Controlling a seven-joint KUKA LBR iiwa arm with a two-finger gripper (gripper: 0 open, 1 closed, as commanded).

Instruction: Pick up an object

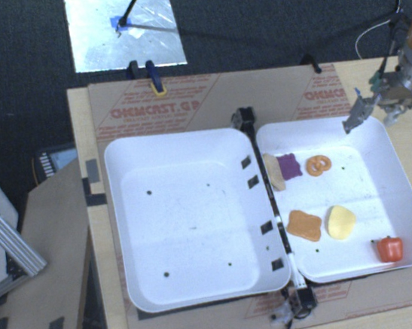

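Objects for picking lie in the right bin (401,170). Nearest is a red pepper-like piece (390,249) in the near right corner, then an orange slab (304,225) just beside a yellow piece (341,222). Farther back, a purple piece (289,166) touches a tan strip (273,172), partly hidden against the bin's left wall; an orange pretzel shape (318,165) is near. The gripper (369,108) hovers over the far right rim, with nothing seen between its fingers; how far it is open cannot be told. The left bin (125,209) adjoins.
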